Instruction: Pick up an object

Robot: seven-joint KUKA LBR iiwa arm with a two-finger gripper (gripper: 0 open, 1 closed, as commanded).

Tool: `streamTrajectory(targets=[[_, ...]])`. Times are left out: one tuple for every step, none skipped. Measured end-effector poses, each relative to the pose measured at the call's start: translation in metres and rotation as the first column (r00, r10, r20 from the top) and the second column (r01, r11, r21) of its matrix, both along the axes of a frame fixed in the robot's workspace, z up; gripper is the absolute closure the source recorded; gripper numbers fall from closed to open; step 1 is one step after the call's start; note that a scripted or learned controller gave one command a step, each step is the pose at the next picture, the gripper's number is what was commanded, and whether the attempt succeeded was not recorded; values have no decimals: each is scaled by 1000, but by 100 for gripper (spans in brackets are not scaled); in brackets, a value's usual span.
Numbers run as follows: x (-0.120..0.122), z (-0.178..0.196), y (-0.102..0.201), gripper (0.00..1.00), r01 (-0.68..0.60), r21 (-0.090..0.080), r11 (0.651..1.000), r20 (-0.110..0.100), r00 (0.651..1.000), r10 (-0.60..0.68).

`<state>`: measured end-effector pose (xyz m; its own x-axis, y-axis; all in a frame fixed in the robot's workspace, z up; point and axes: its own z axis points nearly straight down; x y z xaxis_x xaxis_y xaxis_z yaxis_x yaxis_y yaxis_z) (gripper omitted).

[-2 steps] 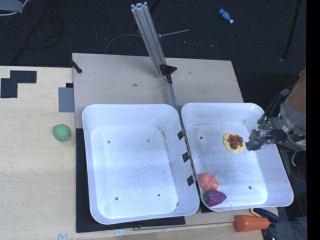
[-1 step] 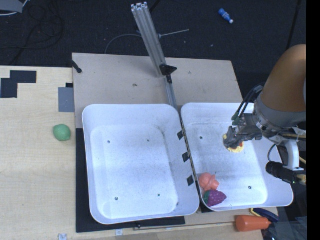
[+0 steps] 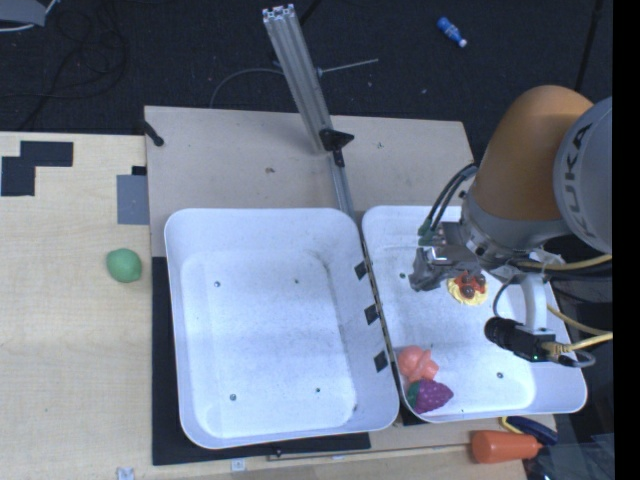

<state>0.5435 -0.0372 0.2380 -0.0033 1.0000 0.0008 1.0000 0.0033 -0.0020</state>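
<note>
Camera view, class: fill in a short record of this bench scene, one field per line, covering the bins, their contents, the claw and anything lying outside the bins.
left bin: white, shallow
right bin: white, holds three small objects
pink object: near front-left corner of right bin
purple object: just in front of the pink one
yellow-red object: beside the claw
claw: over right bin, grip unclear
green ball: on bench, left of bins
orange object: in front of right bin

The left bin [image 3: 262, 318] lies bare across its whole floor, open to approach from above. In the right bin [image 3: 480, 368], the arm [image 3: 530, 178] overhangs the upper half, while toys [image 3: 422, 378] (pink and purple) crowd the lower-left corner.
</note>
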Motion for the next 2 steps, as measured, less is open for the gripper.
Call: streamTrajectory(targets=[[21, 1, 57, 100, 1, -1, 1000, 2, 1000, -1], [38, 7, 102, 100, 1, -1, 1000, 2, 1000, -1]])
